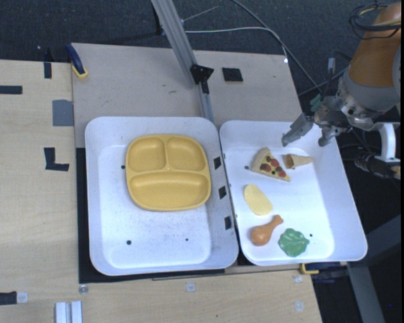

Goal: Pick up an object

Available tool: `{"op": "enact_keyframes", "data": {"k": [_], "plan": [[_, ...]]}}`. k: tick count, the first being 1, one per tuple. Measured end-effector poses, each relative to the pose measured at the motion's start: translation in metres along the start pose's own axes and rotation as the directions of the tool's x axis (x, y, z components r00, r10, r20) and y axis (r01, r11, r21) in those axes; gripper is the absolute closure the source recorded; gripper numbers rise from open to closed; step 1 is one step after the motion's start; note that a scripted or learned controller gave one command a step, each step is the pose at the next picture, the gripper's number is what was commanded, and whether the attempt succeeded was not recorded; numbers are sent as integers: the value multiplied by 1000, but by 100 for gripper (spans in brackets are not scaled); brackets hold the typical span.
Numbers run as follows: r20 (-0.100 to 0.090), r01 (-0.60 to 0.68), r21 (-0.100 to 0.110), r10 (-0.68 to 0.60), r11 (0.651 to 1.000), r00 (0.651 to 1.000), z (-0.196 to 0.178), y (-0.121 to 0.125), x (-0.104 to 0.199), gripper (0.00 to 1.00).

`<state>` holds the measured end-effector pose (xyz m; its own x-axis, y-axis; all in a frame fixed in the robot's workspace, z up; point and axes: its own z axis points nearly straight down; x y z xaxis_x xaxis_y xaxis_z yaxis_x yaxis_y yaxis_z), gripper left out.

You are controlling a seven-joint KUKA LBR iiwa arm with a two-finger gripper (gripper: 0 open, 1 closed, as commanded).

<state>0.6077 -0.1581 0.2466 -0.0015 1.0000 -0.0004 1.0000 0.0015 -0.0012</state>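
Observation:
The right bin holds several toy foods. A pizza slice lies near its back, with a small tan and red piece just to its right. Nearer the front are a pale yellow oval slice, a brown drumstick and a green leafy piece. My gripper hangs over the bin's back right part, above and slightly behind the small tan piece. Its two fingers stand apart, open, with nothing between them.
The left bin carries a yellow divided plate. A metal post slants down to the gap between the bins at the back. Cables run across the dark area behind the bench.

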Motion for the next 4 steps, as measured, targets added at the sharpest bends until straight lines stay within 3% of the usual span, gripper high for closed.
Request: {"op": "enact_keyframes", "data": {"k": [3, 4], "plan": [[1, -2, -1, 2, 1000, 1000, 158, 7, -17, 0], [1, 1, -9, -1, 1000, 1000, 142, 10, -16, 100]]}}
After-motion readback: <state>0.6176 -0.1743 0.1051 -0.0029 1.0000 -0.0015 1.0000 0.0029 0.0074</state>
